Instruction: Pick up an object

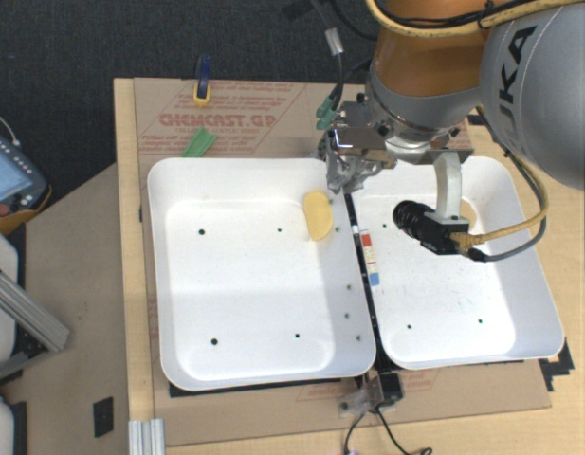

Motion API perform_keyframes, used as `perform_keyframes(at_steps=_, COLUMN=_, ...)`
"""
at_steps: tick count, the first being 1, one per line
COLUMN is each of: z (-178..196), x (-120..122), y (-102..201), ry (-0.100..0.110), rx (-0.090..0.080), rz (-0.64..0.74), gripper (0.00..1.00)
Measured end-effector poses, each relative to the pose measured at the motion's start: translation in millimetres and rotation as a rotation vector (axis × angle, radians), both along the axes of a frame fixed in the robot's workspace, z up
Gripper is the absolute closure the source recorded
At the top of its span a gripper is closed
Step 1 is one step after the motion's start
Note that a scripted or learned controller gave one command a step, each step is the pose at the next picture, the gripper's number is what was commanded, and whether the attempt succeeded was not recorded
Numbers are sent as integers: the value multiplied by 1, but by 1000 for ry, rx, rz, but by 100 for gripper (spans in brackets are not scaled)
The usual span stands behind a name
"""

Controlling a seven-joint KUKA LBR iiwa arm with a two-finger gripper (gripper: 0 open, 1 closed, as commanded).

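While the gripper (pixel 347 176) hangs at the frame's upper centre — its opening I cannot tell — the yellow object (pixel 318 216) lies just below-left in the left bin (pixel 178 282); I judge the approach step, a short descent is next

Left bin (pixel 245 339) is wide open apart from the yellow piece (pixel 318 216) by the divider; the arm (pixel 444 55) crowds the right bin (pixel 463 330).

a small pale yellow oblong piece (pixel 318 215) lies flat in the left bin (pixel 226 330), toward its far right side, close beside the wall shared with the right bin.
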State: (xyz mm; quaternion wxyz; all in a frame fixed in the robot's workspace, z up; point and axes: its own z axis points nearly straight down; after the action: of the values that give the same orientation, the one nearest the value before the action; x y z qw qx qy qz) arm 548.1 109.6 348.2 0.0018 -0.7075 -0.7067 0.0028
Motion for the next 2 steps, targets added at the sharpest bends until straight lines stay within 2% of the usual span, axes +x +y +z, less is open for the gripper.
perform_keyframes(at_steps=1, z=38, x=-6, y=37, ry=-12, rx=4, rz=6, gripper=100)
perform_keyframes(at_steps=2, z=46, x=-5, y=35, ry=-11, rx=1, rz=3, gripper=100)
